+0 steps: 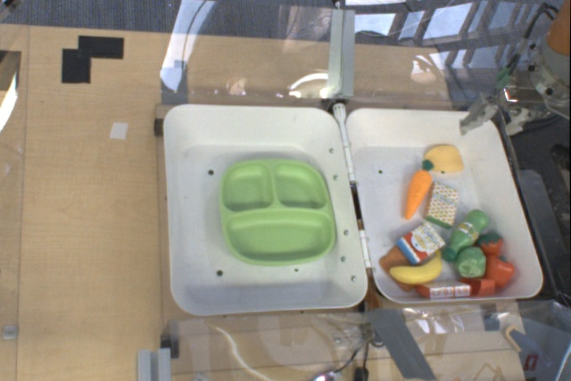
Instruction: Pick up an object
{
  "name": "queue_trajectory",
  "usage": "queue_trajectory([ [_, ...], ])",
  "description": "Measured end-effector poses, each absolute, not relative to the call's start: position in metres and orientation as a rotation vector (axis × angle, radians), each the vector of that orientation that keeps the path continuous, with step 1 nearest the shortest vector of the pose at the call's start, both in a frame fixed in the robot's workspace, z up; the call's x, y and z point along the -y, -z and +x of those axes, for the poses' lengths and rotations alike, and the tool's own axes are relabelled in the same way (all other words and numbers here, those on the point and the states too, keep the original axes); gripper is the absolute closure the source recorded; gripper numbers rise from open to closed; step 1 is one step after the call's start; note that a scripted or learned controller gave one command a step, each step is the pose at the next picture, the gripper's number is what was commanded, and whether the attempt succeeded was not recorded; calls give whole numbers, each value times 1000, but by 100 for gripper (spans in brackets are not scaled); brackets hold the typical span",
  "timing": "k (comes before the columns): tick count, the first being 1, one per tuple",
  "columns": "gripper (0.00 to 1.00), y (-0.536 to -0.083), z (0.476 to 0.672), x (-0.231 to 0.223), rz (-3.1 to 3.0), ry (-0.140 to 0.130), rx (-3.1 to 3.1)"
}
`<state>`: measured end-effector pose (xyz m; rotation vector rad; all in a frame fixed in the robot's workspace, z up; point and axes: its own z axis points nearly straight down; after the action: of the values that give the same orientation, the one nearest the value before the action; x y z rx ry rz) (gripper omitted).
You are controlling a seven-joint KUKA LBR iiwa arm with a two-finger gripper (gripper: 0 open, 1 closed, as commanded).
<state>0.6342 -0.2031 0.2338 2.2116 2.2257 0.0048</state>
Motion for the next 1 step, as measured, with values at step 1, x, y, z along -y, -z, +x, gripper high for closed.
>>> queue_trajectory([
  [1, 0, -96, 602, 180, 2471, -6, -1933],
])
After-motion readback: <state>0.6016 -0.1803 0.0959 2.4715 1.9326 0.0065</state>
